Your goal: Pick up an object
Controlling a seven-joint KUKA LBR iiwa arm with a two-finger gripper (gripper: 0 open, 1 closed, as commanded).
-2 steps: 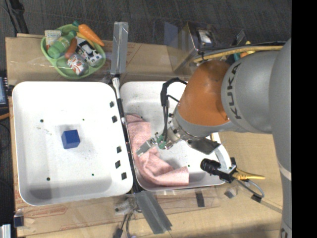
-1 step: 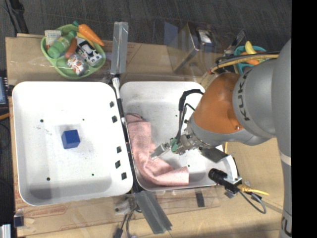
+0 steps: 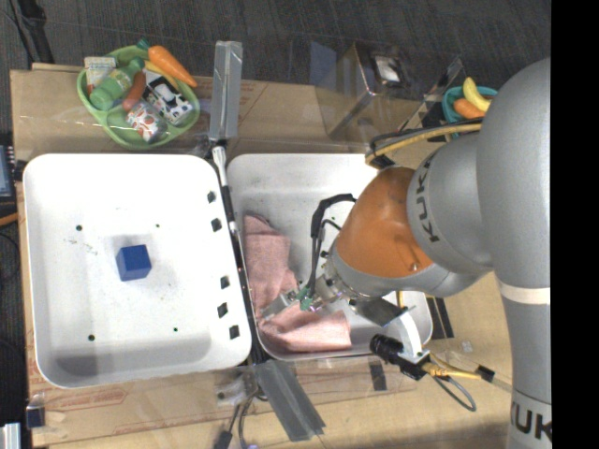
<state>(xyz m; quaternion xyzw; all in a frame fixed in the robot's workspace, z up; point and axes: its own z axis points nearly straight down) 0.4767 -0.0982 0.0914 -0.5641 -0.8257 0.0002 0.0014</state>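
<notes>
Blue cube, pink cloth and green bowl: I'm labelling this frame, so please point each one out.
blue cube (image 3: 134, 261), camera view, on its top face.
pink cloth (image 3: 269, 251), camera view, on the upper fold by the bin's left wall.
green bowl (image 3: 122, 137), camera view, on its lower rim.

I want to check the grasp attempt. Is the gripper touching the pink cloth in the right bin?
Cannot tell. In the camera view the gripper sits low over the pink cloth in the right bin, but the arm's wrist covers the fingertips, so no contact or gap shows plainly.

The arm (image 3: 440, 223) hides the claw (image 3: 304, 299) — fingers indistinct.
</notes>
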